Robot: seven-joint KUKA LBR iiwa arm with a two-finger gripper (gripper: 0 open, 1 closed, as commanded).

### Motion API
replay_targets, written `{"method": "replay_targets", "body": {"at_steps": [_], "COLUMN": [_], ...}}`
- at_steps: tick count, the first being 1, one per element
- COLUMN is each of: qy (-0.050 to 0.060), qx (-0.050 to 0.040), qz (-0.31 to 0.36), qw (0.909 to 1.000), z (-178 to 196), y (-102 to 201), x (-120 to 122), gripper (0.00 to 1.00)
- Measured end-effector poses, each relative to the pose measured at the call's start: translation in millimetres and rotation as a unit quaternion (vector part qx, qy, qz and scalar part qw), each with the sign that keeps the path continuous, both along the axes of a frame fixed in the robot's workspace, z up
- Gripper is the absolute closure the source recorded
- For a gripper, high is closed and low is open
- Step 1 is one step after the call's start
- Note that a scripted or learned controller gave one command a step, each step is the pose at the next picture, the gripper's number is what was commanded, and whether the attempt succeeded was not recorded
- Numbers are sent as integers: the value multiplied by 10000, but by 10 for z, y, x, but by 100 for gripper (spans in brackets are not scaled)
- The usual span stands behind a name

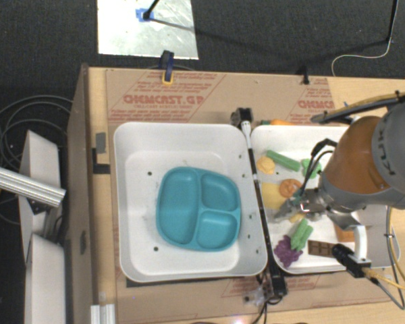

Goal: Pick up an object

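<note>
We are at the reaching step, our two-finger gripper (291,208) low in the right shallow white bin (283,135) among small toy foods, its grasp impossible to tell, so next we close on the nearby green plastic piece (300,233).

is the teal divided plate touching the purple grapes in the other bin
Apart. The camera view shows the teal plate in the left bin and the purple grapes past the bins' rims, in the right one.
</note>
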State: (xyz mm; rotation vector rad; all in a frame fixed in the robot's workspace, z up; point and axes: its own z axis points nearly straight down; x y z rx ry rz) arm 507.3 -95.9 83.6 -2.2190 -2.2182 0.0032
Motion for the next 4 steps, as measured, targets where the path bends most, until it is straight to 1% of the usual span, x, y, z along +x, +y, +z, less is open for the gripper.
{"method": "replay_targets", "body": {"at_steps": [1,2,3,4], "qy": [-55,4,-43,-43], "qx": [-17,3,-13,-12], "qz": [25,1,9,8], "qw": [10000,10000,10000,10000], "z": [15,-1,115,112], "y": [-178,-37,-48,-47], "x": [562,-104,-58,-59], "gripper": [0,0,100,0]}}
